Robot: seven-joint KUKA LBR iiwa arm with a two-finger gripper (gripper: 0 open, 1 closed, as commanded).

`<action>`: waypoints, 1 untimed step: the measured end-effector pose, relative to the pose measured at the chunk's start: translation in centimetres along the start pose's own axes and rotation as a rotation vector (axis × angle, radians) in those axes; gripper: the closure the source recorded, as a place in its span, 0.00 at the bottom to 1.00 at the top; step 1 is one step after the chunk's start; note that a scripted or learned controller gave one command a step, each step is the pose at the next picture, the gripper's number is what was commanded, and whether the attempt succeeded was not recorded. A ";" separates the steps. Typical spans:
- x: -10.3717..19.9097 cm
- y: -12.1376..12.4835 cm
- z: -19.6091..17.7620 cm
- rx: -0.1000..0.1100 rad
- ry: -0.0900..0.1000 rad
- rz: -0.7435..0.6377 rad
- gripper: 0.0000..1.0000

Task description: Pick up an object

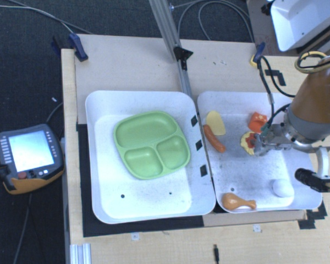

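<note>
Gripper [257, 143] low in the right bin [247, 188].
Its fingers touched the yellow-red toy [246, 142]; whether they clamped it was unclear.

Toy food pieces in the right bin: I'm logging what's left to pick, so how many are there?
6. Yellow piece and hot dog near the divider; orange-red piece and yellow-red piece beside the end effector; drumstick and white egg along the front. The arm may hide more.

A robotics lab. A pale wooden desk [143, 59] stands on dark carpet [22, 54], with two white bins [99, 202] side by side. A teach pendant [27, 157] with a lit screen lies on the floor at left. Loose cables [209, 7] trail at the far side, beside a metal pole [162, 15].
</note>
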State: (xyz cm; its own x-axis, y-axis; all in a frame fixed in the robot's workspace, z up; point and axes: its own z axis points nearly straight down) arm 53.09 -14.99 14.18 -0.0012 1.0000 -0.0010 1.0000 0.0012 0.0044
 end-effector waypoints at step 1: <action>0.8 0.7 -5.8 -0.003 0.000 -0.002 1.00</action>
State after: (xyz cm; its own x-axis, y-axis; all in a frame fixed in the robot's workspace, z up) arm 53.77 -14.14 19.99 -0.0027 1.0000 -0.0015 1.0000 0.0027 0.0073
